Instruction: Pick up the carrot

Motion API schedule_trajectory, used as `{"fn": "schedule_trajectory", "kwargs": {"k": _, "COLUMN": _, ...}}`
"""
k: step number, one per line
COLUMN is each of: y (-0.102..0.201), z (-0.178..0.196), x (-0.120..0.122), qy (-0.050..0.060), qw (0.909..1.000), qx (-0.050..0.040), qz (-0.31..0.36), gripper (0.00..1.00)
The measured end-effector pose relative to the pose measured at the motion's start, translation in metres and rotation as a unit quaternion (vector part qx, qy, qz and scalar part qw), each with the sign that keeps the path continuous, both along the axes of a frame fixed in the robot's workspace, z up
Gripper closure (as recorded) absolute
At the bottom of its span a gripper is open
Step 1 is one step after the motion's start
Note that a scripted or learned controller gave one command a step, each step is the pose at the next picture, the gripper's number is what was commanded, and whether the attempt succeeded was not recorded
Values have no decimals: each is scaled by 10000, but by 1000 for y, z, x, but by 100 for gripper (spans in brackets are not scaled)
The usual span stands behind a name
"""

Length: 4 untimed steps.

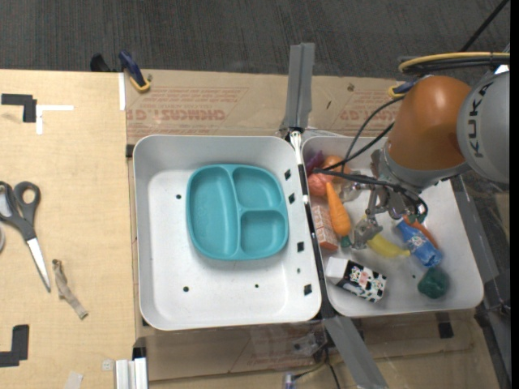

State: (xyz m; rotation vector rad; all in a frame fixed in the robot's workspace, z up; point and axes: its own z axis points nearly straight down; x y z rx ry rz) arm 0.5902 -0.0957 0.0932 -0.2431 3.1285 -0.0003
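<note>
The carrot (336, 210) lies in the right bin (462, 294), close to that bin's left wall, its long axis running roughly far to near with a slight lean to the right. The gripper (366, 232) hangs just to the right of the carrot's near end, low in the bin, and nothing can be seen between its fingers; whether they stand apart or together cannot be told, since cables and bracketry cross the view at that spot. In my judgement the step in hand is the approach, and the grasp is not yet made. To do it well, the tool should shift left until it is centred over the carrot's thicker middle, with the closing line set across the narrow width and not along the length, then descend straight. The carrot is a tapered orange cylinder, apparently smooth moulded plastic, so a hold near the thin end would likely slip. Clutter is the main hazard: a red-orange item (318, 185) touches the carrot at the far end, a boxed item (323, 232) lies between it and the bin wall, a yellow piece (384, 248) and a blue bottle (420, 245) sit near on the right, and a black-and-white carton (361, 279) and a knobbly green piece (433, 284) lie nearer. The left bin (154, 241) holds a glossy teal divided plate (238, 211), well apart.
</note>
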Motion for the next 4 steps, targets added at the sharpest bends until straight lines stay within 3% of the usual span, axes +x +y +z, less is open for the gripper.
{"fn": "schedule_trajectory", "kwargs": {"k": 1, "y": 3, "z": 1, "x": 35, "qy": -12, "qw": 9961, "qx": -8, "qz": 884, "gripper": 0}}
{"fn": "schedule_trajectory", "kwargs": {"k": 3, "y": 1, "z": 2, "x": 57, "qy": -31, "qw": 9995, "qx": -8, "qz": 324, "gripper": 0}}
{"fn": "schedule_trajectory", "kwargs": {"k": 4, "y": -10, "z": 2, "x": 54, "qy": -19, "qw": 9999, "qx": 1, "qz": -125, "gripper": 0}}
